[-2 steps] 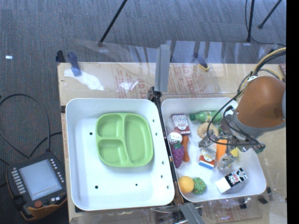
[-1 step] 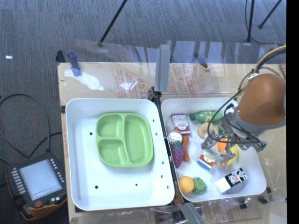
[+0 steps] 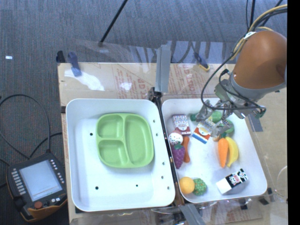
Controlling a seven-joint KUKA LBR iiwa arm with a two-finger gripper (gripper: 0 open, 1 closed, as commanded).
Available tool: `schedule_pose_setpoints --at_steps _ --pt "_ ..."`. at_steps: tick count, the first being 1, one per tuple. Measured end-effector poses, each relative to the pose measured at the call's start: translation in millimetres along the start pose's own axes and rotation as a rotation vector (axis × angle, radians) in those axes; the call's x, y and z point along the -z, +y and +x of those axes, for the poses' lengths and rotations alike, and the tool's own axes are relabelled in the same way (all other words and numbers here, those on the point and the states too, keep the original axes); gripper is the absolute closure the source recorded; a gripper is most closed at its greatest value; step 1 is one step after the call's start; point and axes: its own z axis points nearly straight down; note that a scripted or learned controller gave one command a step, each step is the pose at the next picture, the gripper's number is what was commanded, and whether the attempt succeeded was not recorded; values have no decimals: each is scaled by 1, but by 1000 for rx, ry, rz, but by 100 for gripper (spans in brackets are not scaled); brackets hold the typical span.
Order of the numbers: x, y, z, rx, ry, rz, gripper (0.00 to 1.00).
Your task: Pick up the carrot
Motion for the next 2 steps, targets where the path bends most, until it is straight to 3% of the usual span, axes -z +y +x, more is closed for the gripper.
schedule_pose_setpoints --at_steps 1,2 --pt "-117 -8 83 189 13 -14 100" --pt "-90 -25 54 292 8 -10 100"
